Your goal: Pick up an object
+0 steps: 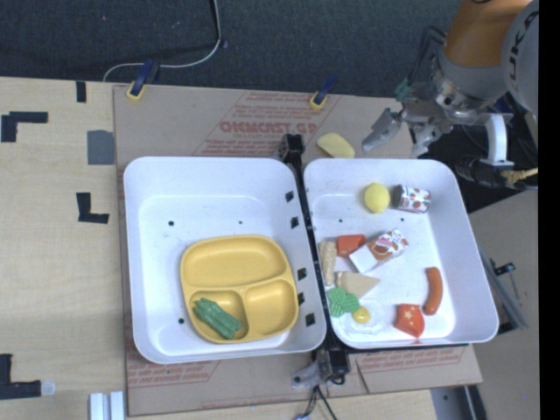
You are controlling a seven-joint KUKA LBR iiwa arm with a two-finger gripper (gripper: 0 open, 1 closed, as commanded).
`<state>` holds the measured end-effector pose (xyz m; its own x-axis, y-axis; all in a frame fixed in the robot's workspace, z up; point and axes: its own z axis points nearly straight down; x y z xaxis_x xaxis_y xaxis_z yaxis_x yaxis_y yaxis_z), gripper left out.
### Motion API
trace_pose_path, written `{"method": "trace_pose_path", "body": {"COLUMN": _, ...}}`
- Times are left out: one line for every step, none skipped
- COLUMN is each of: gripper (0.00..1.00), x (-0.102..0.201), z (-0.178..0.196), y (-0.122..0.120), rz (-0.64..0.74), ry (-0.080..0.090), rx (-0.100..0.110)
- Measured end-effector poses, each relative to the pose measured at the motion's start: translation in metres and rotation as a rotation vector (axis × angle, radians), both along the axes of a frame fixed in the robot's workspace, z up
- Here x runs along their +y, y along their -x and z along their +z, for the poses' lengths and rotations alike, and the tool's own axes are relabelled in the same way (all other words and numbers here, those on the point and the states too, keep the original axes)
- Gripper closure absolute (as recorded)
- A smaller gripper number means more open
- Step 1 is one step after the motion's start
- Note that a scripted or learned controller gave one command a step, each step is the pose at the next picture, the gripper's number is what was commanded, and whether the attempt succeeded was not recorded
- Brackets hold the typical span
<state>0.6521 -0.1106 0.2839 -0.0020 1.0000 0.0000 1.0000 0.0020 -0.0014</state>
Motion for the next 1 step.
{"method": "trace_pose_path", "body": {"gripper": 0.00, "x": -0.0139, "z": -0.1237, "y": 0.0194, "rz": -0.003, "ry": -0.001, "rx": 0.013}}
